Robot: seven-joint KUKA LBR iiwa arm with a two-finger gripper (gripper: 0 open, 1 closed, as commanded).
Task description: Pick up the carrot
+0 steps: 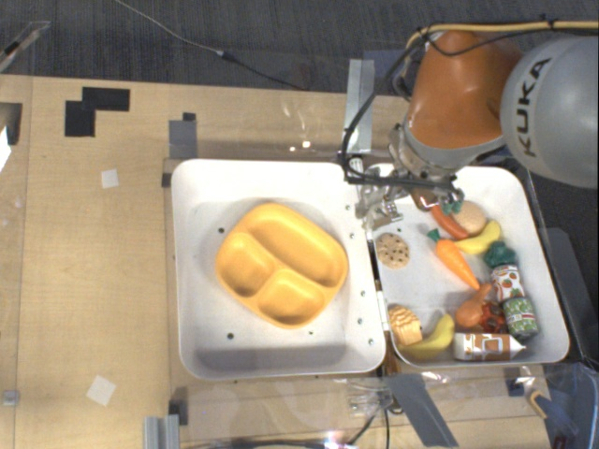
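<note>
Two shallow white bins are set side by side on the bench, probably so stuff can be moved from one to the other. The left bin (187, 251) is taken up by one yellow divided plate (279, 263) with three compartments, sitting roughly in the middle. All the toy food is crowded into the right bin (524, 195).

The carrot (457, 262) is found near the middle of that right bin, lying at a slant with its green top pointing up-left, just below a second orange piece (449, 221) (looks like another carrot or a hot dog, hard to call). One chocolate chip cookie (392, 250) is left on its own near the bin's left wall. Two bananas are counted: one (477, 241) just beside the carrot, one (432, 337) at the lower edge. One small carton (487, 346) is laid flat at the bottom.

The gripper (404, 195) is parked over the top-left corner of the right bin, near the carrot but apart from it. Whether its grip is apart or together can't be told from here, and nothing is seen held.
</note>
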